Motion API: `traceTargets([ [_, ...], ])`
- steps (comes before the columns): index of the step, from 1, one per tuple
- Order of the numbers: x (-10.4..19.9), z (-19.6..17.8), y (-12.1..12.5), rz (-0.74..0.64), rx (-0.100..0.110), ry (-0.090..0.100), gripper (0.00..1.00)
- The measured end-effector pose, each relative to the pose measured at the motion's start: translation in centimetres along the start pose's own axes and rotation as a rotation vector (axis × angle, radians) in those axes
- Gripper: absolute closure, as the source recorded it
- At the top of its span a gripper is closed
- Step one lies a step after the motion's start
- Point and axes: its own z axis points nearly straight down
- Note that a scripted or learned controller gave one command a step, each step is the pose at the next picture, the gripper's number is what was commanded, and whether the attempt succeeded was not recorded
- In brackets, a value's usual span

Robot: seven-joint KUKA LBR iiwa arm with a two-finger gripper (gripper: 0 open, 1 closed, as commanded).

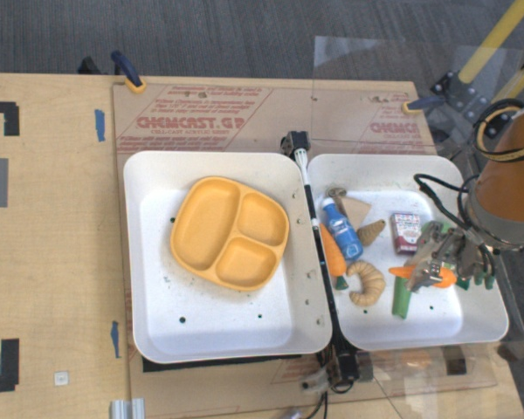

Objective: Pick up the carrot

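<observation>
The carrot [403,272] lies in the right bin [437,326]. It is orange, with its pointed tip toward the left and dark green leaves [477,275] at its right end. My gripper [431,267] is low over the carrot's middle and hides part of it. The grey arm with its orange band [506,190] reaches in from the right, above the bin's right rim. Whether the carrot is gripped or just lies beneath the gripper is unclear.
The right bin also holds a blue bottle [341,230], another orange piece [332,256] by the left wall, a croissant [365,282], a green stick [402,299], a maroon box [406,231] and a tan cone [354,208]. A yellow divided plate [230,232] sits in the left bin [157,321].
</observation>
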Motion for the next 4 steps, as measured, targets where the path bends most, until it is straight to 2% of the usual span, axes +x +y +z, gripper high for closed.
traceTargets([
  [1,0.0,0.0,0.1,-0.002,-0.001,0.000,0.00],
  [2,-2.4,8.4,-1.8,0.062,-0.002,-0.002,0.00],
  [3,0.2,9.1,-1.2,-0.107,-0.001,-0.013,0.00],
  [4,0.8,9.0,0.7,-0.389,0.003,-0.015,0.00],
])
